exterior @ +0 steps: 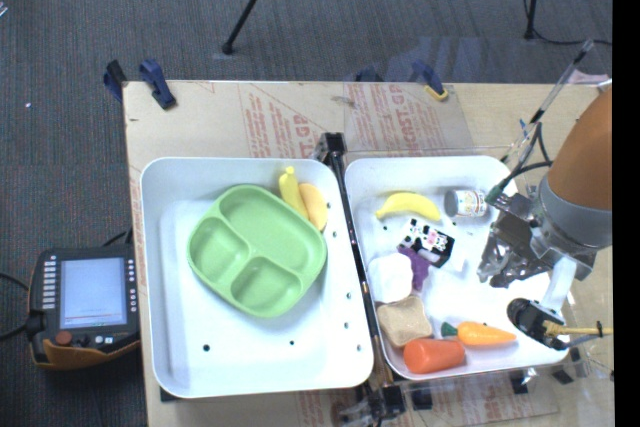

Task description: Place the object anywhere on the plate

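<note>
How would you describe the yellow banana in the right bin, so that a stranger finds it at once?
Look at the right bin, the one where the arm's hand hangs. Near its far wall lies the banana, a curved yellow piece, above a black and white box. It is the one plain yellow crescent in that bin; the orange carrot lies at the near edge.

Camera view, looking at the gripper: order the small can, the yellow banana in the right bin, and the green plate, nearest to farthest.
From the gripper:
1. Small can, just up-left of it, right bin.
2. Yellow banana, further left, same bin.
3. Green plate, left bin.
</note>
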Motion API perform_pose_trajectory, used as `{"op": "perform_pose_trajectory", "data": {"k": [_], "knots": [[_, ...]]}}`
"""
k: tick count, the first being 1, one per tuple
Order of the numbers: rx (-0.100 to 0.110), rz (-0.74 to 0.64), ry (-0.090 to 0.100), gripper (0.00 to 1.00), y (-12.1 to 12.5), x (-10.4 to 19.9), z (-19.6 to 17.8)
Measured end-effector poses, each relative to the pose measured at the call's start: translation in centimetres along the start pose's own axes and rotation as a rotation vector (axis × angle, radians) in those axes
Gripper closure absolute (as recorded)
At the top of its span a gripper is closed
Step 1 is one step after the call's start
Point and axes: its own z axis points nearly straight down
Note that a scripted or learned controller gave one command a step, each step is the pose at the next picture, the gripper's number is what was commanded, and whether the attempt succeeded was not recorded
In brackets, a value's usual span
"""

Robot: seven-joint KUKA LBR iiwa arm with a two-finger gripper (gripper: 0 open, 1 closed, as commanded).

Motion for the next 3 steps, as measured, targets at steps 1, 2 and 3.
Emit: {"op": "perform_pose_trajectory", "data": {"k": [1,2,3], "knots": [[-0.005,0.31,0.003,1.0,0.5,-0.8,1.6],[-0.006,0.492,0.004,1.0,2.0,-2.8,0.3],[0.0,0.515,0.002,1.0,-1.8,4.0,6.6]]}}
